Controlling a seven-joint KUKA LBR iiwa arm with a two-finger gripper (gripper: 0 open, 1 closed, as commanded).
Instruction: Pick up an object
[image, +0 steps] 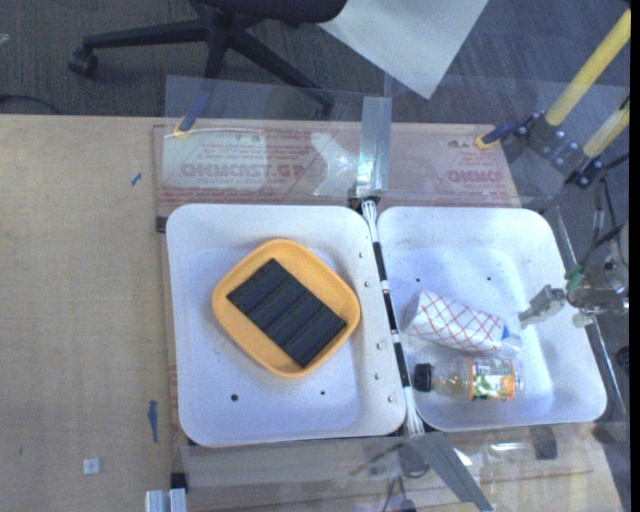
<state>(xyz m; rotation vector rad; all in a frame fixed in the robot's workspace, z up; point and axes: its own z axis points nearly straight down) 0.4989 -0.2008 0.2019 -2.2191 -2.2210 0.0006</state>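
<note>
In the right bin (470, 225) lie a red-and-white checked paper packet (456, 320) and, in front of it, a small clear bottle (470, 380) on its side, black cap pointing left. The left bin (200, 240) holds a yellow square tray (235, 315) bearing a black ridged slab (287, 312). My gripper (562, 310) hangs at the right bin's right side, just right of the packet and apart from it. It stands open with nothing between its fingers.
A raised divider (385, 320) separates the two bins. Taped clear sheeting (350, 165) covers the bench behind them. Yellow-handled tools (585, 70) and cables stand at the back right, and a chair base (230, 40) is beyond the bench.
</note>
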